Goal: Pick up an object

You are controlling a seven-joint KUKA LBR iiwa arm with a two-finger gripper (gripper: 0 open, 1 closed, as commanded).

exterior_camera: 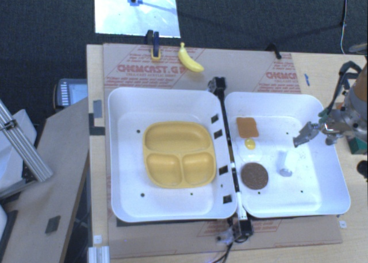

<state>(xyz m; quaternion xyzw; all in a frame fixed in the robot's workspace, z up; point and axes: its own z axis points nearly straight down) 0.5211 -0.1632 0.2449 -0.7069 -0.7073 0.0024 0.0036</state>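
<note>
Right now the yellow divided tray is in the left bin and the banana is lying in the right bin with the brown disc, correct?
Not quite. The camera view shows the banana lying on the board behind the bins, outside both. The yellow divided tray is in the left bin, and the brown disc is in the right bin.

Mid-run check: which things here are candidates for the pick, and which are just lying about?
In play, right white bin:
- flat orange-brown square piece
- small yellow lump
- round dark brown disc
- small pale grey upright piece
- gripper, over the bin's right side

Lying about:
- yellow three-compartment tray, left white bin
- yellow banana on the board behind
</note>
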